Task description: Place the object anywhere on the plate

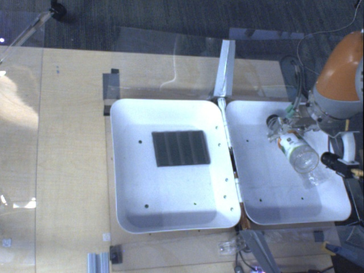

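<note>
Bottle (pixel 297 151) with orange-and-white label, lettering unreadable, in right bin (pixel 256 169)

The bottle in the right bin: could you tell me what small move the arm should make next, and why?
Probably settle the gripper onto the bottle's capped end to secure a grasp. The clear bottle lies on its side in the right bin, right at the gripper, while the dark ribbed plate sits in the left bin, so nothing has been carried over yet.

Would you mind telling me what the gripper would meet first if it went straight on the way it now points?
Probably the clear plastic bottle lying directly under the gripper in the right bin, though depth is unclear.
</note>
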Available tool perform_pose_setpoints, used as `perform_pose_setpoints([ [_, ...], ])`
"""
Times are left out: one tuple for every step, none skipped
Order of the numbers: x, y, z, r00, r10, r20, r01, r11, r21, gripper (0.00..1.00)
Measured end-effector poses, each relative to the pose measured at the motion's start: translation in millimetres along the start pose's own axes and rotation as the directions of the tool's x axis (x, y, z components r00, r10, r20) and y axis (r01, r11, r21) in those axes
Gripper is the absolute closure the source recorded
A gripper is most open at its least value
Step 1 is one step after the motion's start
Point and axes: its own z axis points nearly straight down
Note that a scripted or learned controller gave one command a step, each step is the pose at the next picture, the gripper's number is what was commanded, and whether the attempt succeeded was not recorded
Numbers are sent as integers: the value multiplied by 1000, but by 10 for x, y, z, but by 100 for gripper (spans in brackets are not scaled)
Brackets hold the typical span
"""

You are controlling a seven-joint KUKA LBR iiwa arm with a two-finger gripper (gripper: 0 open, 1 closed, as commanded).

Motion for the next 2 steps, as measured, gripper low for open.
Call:
perform_pose_setpoints([
  [916, 464, -131, 996, -84, -2, 84, 996, -1, 100],
  [1567, 280, -951, 991, -137, -2, 137, 991, -4, 100],
])
